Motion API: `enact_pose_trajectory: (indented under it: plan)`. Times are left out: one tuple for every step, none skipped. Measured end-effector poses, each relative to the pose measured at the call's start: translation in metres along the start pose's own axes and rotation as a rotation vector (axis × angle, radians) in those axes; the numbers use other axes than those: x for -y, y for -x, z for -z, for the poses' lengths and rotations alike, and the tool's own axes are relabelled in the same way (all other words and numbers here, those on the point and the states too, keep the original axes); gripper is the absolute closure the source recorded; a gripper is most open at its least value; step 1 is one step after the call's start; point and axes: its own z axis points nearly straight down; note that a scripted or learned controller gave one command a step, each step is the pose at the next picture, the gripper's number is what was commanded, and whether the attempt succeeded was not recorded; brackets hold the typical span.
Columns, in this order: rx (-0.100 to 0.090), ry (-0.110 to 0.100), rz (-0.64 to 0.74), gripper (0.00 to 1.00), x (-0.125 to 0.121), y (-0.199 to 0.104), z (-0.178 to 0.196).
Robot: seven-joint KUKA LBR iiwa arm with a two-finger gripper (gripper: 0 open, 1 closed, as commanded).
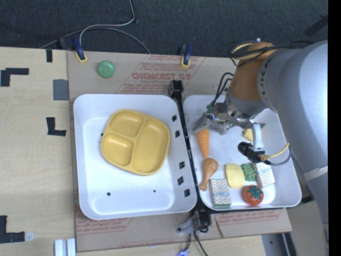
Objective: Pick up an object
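Note:
My gripper (pixel 217 125) hangs over the back of the right bin (pixel 282 143), open, with nothing between its fingers. An orange carrot (pixel 203 143) lies just in front of it, its top end close under the left finger. Further forward are a brown drumstick (pixel 208 170), a pale yellow piece (pixel 233 175), a green piece (pixel 248 171), a small green-and-white carton (pixel 219 192), a red tomato (pixel 253 194) and a white-and-red packet (pixel 266 176). Part of a pale yellow thing (pixel 248 134) peeks out to the right of the gripper.
The left bin (pixel 88 143) holds a yellow divided plate (pixel 136 141). A green ball (pixel 106 69) sits on the cardboard behind the bins. The black divider (pixel 184 143) runs between the bins. The arm covers the right bin's far right side.

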Motion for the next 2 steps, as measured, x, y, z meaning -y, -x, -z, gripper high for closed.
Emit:
enact_pose_trajectory:
  plan:
    - [-0.001, 0.0, 0.0, 0.0, 0.002, -0.003, 0.0]
    - [-0.002, -0.001, 0.0, 0.0, -0.018, -0.003, 0.0]
